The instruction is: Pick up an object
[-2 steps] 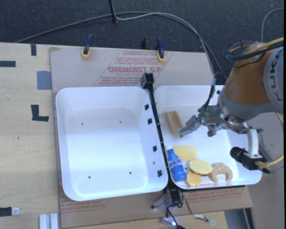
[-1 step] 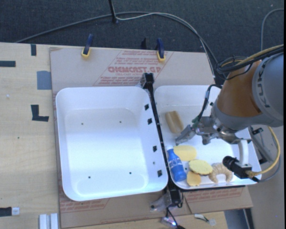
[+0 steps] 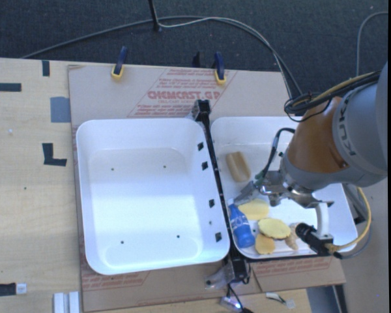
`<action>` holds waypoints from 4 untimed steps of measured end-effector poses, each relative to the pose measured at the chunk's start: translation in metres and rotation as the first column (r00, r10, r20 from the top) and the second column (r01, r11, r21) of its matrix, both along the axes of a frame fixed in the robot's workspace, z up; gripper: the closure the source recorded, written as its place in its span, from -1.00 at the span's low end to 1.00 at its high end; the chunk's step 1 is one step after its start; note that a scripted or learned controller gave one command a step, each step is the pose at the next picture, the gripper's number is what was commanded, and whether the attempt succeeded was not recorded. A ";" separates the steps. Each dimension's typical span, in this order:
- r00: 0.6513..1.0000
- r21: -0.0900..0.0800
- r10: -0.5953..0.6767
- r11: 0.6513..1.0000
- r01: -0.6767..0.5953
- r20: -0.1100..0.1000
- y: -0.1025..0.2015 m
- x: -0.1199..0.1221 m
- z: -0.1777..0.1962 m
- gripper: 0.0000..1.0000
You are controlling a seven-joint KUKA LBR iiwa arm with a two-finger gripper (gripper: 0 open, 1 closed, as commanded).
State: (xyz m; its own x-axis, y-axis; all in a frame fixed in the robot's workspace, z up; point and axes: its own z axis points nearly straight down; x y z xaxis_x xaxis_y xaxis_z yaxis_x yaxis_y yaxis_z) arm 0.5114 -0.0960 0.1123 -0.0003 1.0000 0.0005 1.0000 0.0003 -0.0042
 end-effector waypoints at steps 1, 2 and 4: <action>1.000 0.000 0.001 1.000 -0.001 0.003 0.000 0.001 0.012 1.00; 1.000 -0.001 0.000 1.000 0.000 0.007 0.000 0.003 0.053 1.00; 1.000 0.000 0.004 1.000 -0.004 0.004 0.039 0.025 0.113 1.00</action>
